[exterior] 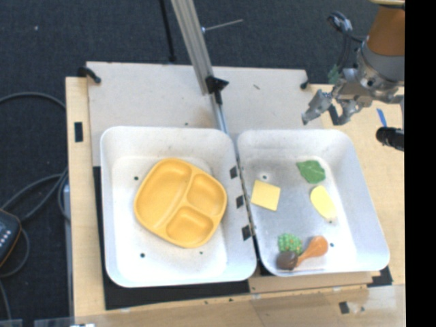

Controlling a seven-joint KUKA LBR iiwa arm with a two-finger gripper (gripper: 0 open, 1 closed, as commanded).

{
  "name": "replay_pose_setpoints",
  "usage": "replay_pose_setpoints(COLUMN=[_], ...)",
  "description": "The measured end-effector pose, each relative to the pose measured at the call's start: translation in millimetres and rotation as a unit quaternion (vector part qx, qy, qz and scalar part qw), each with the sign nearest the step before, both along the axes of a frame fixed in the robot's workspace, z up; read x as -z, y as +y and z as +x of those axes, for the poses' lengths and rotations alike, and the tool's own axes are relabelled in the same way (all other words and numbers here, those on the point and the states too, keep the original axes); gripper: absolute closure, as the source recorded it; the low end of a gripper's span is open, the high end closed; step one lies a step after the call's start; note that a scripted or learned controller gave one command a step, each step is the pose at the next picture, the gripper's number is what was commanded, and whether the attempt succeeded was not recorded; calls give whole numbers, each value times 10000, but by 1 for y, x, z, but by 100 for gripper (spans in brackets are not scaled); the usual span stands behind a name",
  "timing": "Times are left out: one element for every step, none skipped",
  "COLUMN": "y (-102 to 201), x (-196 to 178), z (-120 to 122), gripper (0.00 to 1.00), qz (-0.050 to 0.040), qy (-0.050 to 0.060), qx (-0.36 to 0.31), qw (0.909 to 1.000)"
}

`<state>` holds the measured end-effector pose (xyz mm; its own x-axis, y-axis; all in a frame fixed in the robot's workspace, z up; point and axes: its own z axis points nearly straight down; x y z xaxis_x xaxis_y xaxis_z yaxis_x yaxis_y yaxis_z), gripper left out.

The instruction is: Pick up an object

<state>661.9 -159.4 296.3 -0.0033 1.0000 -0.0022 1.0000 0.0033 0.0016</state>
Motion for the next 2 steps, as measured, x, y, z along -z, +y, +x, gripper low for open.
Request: replay_pose_setpoints(y=[0, 2], x=[0, 44], z=[0, -5], gripper=[0, 0], qz=[-3, 1], qy=[2, 23], qx=[-3, 9], qw=[10000, 10000])
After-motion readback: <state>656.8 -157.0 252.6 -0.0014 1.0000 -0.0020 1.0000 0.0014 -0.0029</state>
